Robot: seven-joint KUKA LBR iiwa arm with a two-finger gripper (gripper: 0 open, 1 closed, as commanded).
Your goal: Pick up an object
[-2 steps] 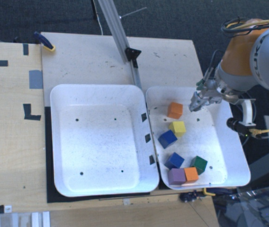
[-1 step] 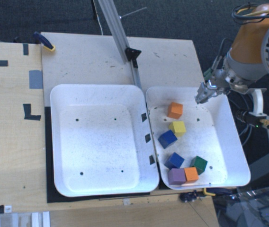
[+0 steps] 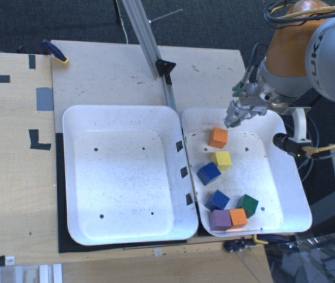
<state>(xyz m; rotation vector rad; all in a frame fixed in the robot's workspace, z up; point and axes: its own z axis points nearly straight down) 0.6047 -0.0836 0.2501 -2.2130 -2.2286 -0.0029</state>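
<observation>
Reaching in from the right of the camera view, the grey arm (image 3: 309, 46) with its orange band is holding the gripper (image 3: 233, 120) over the far end of the right bin (image 3: 285, 181), just above and to the right of an orange cube (image 3: 218, 138). The fingers are pointing down toward the bin floor and are lying close to one another, but whether they are parted or closed cannot be told at this size; nothing is showing between them. The orange cube is lying free on the bin floor, near the gripper tip. A yellow cube (image 3: 222, 160) is sitting just beyond it toward the near side, touching or nearly touching a blue cube (image 3: 208, 173) at its lower left. A second blue cube (image 3: 218, 200) is resting further along, and a purple cube (image 3: 220, 219), a smaller orange cube (image 3: 238, 217) and a green cube (image 3: 249, 204) are clustering together at the near end of the same bin. The left bin (image 3: 73, 158) is lying directly beside the right one, their rims meeting along the middle. A slanted metal bar (image 3: 141, 25) is crossing the bench (image 3: 14, 128) behind the bins, ending in a black fitting (image 3: 165, 68) near their far rims.
</observation>
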